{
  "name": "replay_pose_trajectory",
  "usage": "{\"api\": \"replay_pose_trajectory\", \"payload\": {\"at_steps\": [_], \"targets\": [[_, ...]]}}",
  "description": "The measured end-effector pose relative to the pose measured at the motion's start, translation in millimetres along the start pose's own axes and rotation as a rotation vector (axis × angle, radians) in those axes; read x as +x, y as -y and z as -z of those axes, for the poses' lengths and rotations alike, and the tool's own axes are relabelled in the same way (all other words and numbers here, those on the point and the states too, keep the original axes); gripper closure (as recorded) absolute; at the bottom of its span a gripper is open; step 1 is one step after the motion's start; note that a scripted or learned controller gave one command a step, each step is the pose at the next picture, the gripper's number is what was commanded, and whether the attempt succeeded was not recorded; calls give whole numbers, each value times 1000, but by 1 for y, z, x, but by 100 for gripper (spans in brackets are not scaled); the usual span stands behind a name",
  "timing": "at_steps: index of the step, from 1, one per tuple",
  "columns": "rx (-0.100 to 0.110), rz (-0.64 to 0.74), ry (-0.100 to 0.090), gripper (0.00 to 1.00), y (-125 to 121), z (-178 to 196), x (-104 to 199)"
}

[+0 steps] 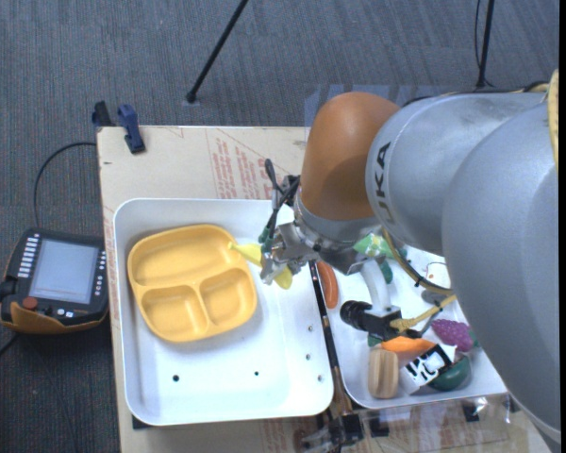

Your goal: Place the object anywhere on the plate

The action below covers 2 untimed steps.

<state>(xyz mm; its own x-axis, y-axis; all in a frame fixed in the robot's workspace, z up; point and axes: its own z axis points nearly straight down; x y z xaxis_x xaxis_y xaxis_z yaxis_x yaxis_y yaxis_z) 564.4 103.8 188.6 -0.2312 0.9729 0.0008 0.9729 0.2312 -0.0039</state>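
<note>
Yellow three-compartment plate (191,283) sits in the left white bin (222,385), all compartments bare. Just right of its rim hangs the gripper (275,253), closed around a small yellow object (264,258) that pokes out both sides, near the bins' divider. Looks like the carry step; next move calls for shifting left over the plate, lowering, then releasing. Right bin (358,385) holds assorted toy food.

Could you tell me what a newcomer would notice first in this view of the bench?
The bulky grey arm with its orange band fills the right side, reaching over the divide between the bins. Next comes the yellow three-compartment plate in the left bin, with the claw just off its right edge beside a small yellow object. The right bin holds a jumble of toy food.
</note>
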Motion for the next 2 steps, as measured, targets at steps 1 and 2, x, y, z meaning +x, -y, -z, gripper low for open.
{"api": "replay_pose_trajectory", "payload": {"at_steps": [1,2], "targets": [[-2,182,1,100,-42,4,52],[-2,183,1,0,-42,4,52]]}}
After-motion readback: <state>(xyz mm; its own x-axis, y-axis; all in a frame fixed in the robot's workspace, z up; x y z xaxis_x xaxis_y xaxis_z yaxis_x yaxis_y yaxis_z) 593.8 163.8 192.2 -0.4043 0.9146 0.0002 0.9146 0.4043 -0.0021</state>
